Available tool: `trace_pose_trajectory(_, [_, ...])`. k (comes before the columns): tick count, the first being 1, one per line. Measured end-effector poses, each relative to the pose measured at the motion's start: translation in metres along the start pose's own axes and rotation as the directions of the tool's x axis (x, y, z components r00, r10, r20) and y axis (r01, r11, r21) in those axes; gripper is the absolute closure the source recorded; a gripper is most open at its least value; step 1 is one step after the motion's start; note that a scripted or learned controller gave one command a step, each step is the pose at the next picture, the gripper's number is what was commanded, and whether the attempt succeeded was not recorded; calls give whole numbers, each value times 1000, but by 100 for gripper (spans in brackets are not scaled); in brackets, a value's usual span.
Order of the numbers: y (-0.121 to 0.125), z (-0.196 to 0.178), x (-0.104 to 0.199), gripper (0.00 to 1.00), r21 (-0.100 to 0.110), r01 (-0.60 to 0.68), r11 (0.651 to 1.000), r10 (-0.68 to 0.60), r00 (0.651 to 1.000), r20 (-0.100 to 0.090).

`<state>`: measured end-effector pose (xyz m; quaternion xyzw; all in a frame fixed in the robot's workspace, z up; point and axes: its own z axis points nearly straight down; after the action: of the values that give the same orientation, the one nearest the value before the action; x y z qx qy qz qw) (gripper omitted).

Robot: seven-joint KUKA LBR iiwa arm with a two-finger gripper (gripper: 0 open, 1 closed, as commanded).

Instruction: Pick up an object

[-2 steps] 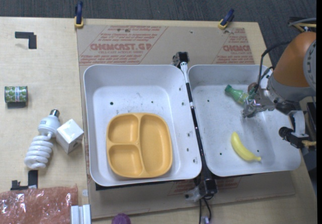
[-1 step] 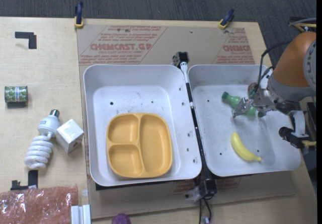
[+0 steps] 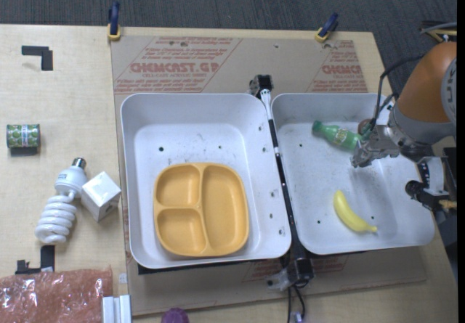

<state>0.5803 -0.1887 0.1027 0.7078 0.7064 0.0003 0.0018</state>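
A small green plastic bottle [image 3: 336, 135] with a pale label lies on its side in the upper part of the right-hand shallow white bin [image 3: 320, 242], its cap end pointing toward the upper left and its other end close against the robot's wrist. A yellow banana [image 3: 352, 213] lies flat lower in the same bin, curved, running from upper left to lower right, well apart from the bottle.
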Motion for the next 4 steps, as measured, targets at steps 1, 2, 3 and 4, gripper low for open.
trace_pose_trajectory(1, [0,0,0,0,0,0,1000,0,1000,0])
trace_pose_trajectory(2, [1,-10,-1,100,-2,-1,1000,1,1000,1])
trace_pose_trajectory(3, [1,-10,-1,0,-1,-2,1000,2,1000,1])
trace_pose_trajectory(4, [-46,10,47,0,3,1,1000,-1,1000,-2])
